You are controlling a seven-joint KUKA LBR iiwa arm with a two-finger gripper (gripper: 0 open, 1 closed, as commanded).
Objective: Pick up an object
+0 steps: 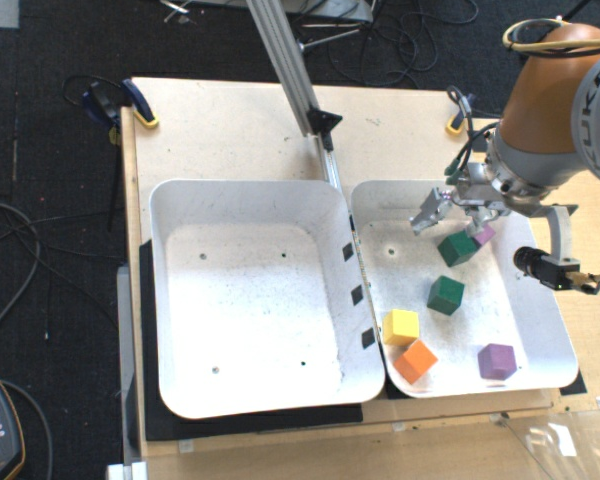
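Observation:
My gripper (457,222) hangs over the back part of the right bin (540,313), open, its jaws spread apart. One grey finger (427,214) points down to the left. A tilted dark green cube (458,249) lies just below the fingertips, and I cannot tell whether they touch it. A small pink-purple piece (483,234) peeks out beside that cube on its right. Further forward in the same bin lie a second green cube (445,295), a yellow cube (401,325), an orange cube (415,361) and a purple cube (497,361).
The left bin (180,268) stands beside the right one, their rims meeting along the middle. A slanted metal rail (285,53) runs down to the bins' back junction. Clamps (140,108) sit at the bench's back corners. A black fitting (540,264) juts from the arm over the right bin's edge.

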